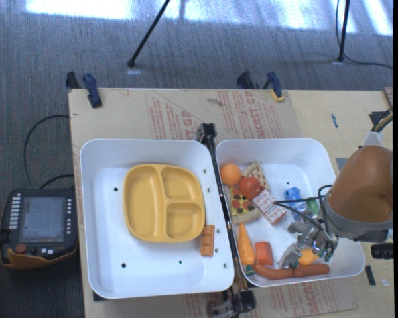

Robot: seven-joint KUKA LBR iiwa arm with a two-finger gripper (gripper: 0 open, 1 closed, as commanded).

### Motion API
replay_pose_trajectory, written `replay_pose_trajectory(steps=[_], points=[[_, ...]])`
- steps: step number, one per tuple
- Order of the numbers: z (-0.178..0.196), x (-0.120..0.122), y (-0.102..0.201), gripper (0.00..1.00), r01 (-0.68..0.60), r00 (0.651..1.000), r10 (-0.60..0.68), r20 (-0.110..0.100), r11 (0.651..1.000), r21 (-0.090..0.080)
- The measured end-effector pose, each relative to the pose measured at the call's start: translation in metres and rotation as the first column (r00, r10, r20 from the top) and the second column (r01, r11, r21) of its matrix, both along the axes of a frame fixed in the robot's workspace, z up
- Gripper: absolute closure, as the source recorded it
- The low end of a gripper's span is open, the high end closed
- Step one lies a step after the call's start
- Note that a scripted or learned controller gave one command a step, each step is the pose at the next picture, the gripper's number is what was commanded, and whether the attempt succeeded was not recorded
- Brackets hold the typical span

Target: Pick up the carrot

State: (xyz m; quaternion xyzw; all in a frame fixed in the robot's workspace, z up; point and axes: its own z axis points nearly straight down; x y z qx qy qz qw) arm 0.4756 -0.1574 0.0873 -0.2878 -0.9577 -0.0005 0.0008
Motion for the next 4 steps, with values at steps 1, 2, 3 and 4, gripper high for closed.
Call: replay_pose_trajectory(steps=[1,2,3,4], points=[[0.01,0.0,0.0,1.0,0.006,1.0,-0.006,0.0,1.0,0.002],[0.019,0.001,0.0,1.0,0.011,1.0,-0.011,0.0,1.0,0.003],[0.037,0.0,-0.014,1.0,0.183,0.983,-0.183,0.002,0.983,-0.001],[0.037,0.0,-0.014,0.0,0.184,0.983,-0.184,0.002,0.983,-0.001]])
